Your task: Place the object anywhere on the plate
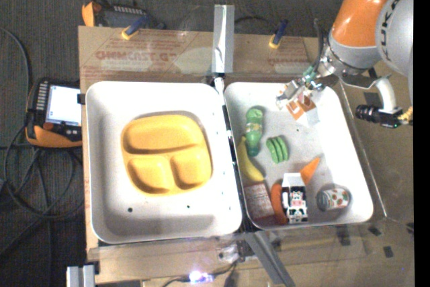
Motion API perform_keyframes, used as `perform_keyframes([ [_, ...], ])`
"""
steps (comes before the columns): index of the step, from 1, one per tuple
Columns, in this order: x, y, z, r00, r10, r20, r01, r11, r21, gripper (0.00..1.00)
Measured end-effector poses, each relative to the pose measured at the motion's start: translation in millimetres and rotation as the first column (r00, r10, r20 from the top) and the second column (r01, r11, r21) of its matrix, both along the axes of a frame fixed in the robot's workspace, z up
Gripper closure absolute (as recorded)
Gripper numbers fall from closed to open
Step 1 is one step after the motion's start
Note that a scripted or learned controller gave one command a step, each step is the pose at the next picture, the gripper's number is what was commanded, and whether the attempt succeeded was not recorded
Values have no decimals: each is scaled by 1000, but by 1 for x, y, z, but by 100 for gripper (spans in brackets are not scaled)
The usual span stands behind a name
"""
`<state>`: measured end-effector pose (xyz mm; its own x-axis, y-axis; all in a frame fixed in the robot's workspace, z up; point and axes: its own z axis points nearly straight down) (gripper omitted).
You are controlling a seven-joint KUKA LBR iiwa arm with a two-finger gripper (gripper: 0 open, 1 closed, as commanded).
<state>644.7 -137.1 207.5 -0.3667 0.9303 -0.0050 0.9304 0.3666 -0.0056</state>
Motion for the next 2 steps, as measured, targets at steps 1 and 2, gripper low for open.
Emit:
perform_keyframes([
  [1, -19, 92, 64, 996, -94, 0, 94, 996, 6, 100],
  [2, -35, 192, 0, 990, -142, -3, 142, 990, 6, 100],
])
